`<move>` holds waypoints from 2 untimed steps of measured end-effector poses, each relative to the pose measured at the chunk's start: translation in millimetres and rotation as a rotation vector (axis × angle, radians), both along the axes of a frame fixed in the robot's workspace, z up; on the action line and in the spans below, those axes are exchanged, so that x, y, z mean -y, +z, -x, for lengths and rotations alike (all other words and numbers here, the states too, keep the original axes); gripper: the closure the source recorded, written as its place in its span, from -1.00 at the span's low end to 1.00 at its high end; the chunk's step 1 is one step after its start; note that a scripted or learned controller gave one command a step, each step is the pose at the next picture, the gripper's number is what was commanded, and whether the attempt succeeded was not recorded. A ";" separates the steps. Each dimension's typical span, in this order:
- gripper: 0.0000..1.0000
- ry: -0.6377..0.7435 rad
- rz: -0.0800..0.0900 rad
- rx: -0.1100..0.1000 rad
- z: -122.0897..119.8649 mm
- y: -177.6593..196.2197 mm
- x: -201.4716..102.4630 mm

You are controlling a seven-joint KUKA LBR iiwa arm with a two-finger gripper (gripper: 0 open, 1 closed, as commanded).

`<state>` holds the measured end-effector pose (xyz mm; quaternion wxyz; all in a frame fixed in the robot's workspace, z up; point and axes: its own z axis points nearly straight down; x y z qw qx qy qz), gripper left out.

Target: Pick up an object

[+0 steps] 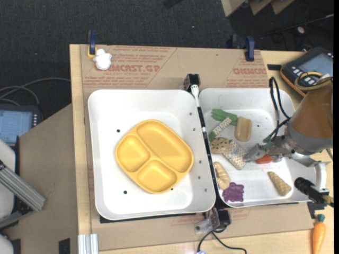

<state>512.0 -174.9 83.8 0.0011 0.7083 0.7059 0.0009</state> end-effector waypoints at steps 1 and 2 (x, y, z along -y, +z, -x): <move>1.00 0.002 0.003 0.004 -0.7 12.4 0.0; 1.00 0.007 0.008 0.007 -51.1 2.5 -57.8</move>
